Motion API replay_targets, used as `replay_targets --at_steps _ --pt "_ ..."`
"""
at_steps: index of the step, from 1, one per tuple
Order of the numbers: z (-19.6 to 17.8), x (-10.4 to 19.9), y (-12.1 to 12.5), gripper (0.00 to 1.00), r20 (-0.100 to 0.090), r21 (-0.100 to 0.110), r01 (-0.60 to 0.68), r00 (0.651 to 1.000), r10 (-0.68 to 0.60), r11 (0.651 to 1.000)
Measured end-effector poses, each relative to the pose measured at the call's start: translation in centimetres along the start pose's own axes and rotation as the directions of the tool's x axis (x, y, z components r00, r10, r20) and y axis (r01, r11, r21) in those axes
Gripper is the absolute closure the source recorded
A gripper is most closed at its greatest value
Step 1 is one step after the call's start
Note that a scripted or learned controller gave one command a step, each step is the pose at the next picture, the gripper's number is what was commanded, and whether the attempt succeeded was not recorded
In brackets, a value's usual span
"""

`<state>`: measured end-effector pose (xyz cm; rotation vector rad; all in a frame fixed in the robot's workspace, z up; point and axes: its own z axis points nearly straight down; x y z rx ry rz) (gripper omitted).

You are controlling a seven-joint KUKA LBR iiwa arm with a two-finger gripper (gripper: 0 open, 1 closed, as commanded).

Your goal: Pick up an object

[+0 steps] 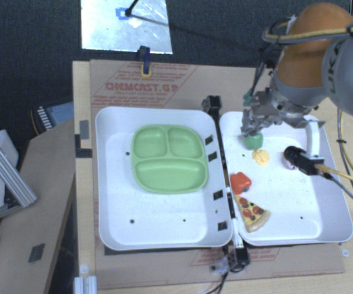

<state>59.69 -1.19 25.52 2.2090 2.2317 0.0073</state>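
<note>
In the right bin (298,216), a small green toy (253,142) lies near the far left corner. My gripper (250,129) hangs straight over it, its tip touching or just above the toy's top. A yellow piece (261,157) sits just right of and nearer than the green toy. Further forward along the bin's left side are a red pepper-like toy (240,181) and a pizza slice (253,212).
The left bin (118,225) holds a green divided plate (169,159). A black divider with clips (220,164) runs between the bins. A black part on a yellow cable (297,158) hangs from the arm over the right bin.
</note>
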Motion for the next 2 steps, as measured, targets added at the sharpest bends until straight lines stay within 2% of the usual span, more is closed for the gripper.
replay_targets --at_steps 2 --pt "0.9 8.9 3.3 1.00 0.001 0.001 -0.002 1.000 0.002 1.000"
